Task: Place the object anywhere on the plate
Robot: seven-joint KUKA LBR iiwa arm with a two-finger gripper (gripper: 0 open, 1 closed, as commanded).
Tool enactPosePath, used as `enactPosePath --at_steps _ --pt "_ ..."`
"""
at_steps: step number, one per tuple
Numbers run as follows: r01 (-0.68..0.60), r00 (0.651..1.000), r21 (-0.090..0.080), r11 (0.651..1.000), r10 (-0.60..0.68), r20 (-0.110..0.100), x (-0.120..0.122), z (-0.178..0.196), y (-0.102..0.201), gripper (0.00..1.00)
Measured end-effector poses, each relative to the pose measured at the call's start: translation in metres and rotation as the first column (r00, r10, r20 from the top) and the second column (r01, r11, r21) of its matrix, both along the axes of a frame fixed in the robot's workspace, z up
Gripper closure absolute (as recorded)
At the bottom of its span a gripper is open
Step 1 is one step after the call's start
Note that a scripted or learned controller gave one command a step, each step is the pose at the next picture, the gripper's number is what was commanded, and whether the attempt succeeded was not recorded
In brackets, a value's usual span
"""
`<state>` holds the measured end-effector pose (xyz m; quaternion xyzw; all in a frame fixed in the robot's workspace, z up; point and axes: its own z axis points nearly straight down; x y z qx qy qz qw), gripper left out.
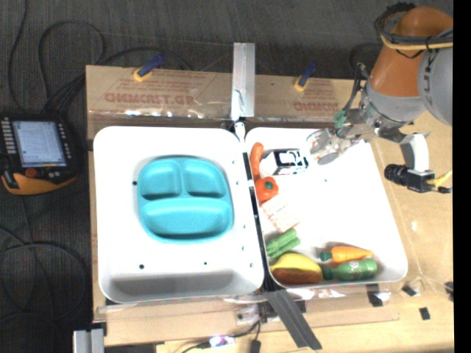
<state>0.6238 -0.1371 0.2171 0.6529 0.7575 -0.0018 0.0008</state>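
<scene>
In the right bin (368, 197), near its far edge, the pincer (324, 147) hangs low over the white floor, just beside a small black-and-white item (289, 160) lying there. From this slanted overhead view I cannot tell whether the pincer is released or clenched, and nothing can be made out in its grasp. Its place suggests the arm is at the picking stage, hovering over the goods it must choose from rather than over the goal.

The right bin carries all the loose things. Along its left wall lie a thin orange piece (256, 157) and, just nearer, a red tomato-like toy (266, 189), with a pale card or packet (282, 213) next to it. At the near edge a cluster has gathered: a green pod-like vegetable (281, 241), a yellow-and-brown fruit (296, 268), a carrot (348, 254) and a dark green piece (352, 270), touching one another, perhaps because they have slid into the corner.

The left bin (118, 256) holds the blue plate (185, 198), a tray with three compartments, set roughly in the middle so that it can be reached from above on any side. No toy lies on it, so the task's object, whichever is chosen, is in the right bin, well apart from the plate. I judge the placing not yet begun.

The surface (423, 219) beneath is bare wood to the right.
</scene>
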Motion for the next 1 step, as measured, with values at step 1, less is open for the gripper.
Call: enactPosePath --at_steps 1 --pt "-0.099 0.995 0.004 0.995 0.099 -0.001 -0.0277 -0.0046 0.0750 1.00"
